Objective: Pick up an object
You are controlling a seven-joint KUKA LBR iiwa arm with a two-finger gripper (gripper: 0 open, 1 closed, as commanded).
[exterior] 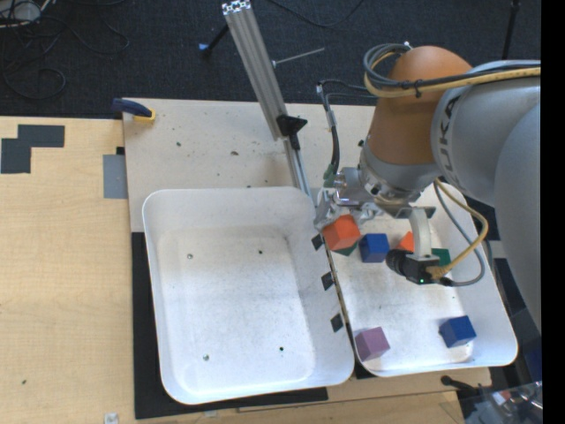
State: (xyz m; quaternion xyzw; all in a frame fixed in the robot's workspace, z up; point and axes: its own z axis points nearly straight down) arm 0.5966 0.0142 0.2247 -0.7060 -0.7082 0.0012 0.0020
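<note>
Near the lower edge we see a purple block (372,343) and a blue block (457,330) lying loose in the right bin (494,347). Toward the frame's centre, the gripper (341,223) appears closed on an orange block (341,233), seemingly raised, beside another blue block (372,246).

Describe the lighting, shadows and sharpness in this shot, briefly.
Camera view: even, diffuse light with no harsh glare on the white bins; soft shadows under the purple block and blue block; the dark floor is dim; the near arm looks large and slightly soft.
</note>
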